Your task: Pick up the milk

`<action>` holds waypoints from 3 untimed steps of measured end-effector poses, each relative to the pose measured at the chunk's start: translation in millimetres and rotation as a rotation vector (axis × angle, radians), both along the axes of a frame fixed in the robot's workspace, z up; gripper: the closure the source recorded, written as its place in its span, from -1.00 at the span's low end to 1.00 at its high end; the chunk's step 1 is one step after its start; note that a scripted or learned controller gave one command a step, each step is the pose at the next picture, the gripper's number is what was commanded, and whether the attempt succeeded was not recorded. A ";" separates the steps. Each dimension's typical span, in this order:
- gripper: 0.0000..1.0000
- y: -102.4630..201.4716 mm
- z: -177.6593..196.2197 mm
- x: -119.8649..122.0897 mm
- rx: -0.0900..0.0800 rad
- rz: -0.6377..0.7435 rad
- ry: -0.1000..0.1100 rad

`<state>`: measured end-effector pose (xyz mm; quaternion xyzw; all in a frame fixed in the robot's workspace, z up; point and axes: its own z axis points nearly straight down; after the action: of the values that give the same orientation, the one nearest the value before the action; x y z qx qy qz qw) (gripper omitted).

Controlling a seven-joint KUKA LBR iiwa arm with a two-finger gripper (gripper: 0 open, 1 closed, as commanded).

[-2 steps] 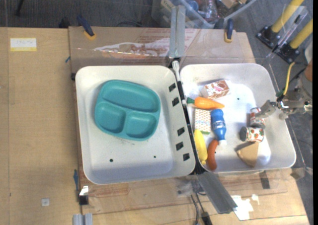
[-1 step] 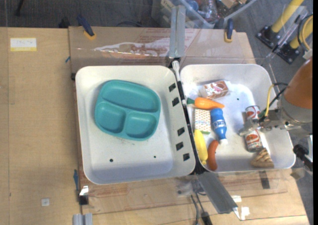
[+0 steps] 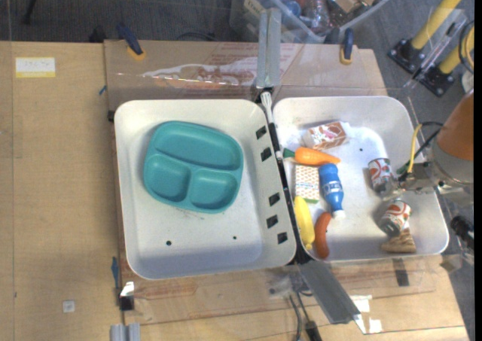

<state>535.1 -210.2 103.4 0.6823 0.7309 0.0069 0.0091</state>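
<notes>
Gripper (image 3: 410,176) sits at right bin's (image 3: 392,110) right edge, near a can (image 3: 379,174); can't tell its state. Milk carton (image 3: 325,135) lies on its side near the bin's upper left, well apart from the gripper. Below it: carrot (image 3: 316,156), blue bottle (image 3: 331,190), banana (image 3: 303,218), second can (image 3: 395,216). Left bin (image 3: 135,117) holds teal divided plate (image 3: 193,166).

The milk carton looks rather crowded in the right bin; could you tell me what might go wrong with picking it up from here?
1. The milk carton lies flat with the carrot right beside it, so the hand may nudge or catch the carrot instead.
2. The hand sits near the can, well right of the carton, so crossing over might knock it.
</notes>
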 end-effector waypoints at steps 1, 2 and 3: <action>-1.00 3.9 -0.3 0.6 0.006 0.005 0.003; -1.00 -2.6 -11.8 -33.2 0.014 0.040 0.006; 1.00 -8.0 0.7 -30.9 0.003 0.033 -0.006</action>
<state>504.3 -218.2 104.1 0.6701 0.7421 0.0102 0.0103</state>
